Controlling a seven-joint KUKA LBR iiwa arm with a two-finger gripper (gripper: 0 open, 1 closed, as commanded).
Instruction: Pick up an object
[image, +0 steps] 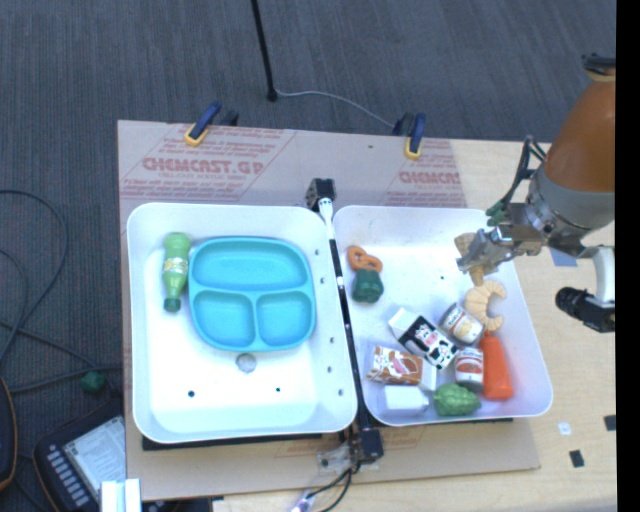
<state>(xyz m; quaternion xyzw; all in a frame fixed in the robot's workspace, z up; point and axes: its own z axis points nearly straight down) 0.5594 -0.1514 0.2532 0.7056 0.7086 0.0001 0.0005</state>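
My gripper (478, 256) hangs over the right bin (420, 232), near its right side, just above a tan croissant (489, 300). Below the croissant lie a small can (461, 323), a black-and-white carton (430, 341), an orange carrot-like piece (497, 370) and a red-labelled can (468, 368). Along the bin's front sit a snack bag (396, 365), a white block (405, 397) and a green leafy piece (456, 401). An orange pretzel (364, 260) and a dark green pepper (368, 288) lie near the left wall.
The left bin (160, 400) holds a blue divided plate (250, 292), a green bottle (176, 270) lying beside it and a small grey disc (245, 362). Clamps (414, 136) pin the cardboard at the back.
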